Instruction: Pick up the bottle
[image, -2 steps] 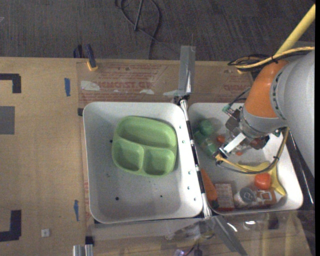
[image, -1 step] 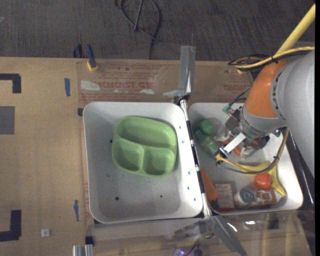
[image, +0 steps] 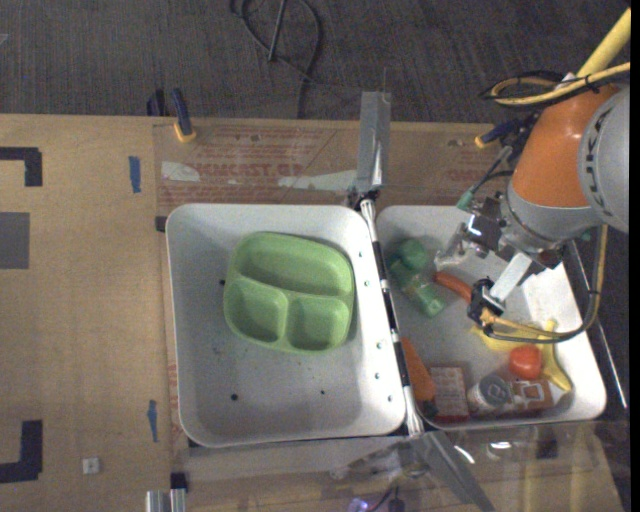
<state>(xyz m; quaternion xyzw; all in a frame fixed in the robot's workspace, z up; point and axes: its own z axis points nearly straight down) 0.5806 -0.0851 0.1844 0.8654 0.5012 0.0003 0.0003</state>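
Note:
The bottle (image: 512, 391), clear with a reddish label and an orange cap (image: 526, 361), lies at the front right corner of the right bin (image: 590, 392). My gripper (image: 463, 247) hangs over the back middle of that bin, well behind and to the left of the bottle and apart from it. It is just above an orange carrot-like piece (image: 453, 285) and beside a green toy (image: 415, 274). Nothing shows in its grasp.
A yellow banana (image: 535, 345) lies against the bottle's cap. A red and white packet (image: 449, 390) and an orange stick (image: 417, 369) lie front left in the right bin. The left bin (image: 200, 380) holds a green divided plate (image: 290, 291).

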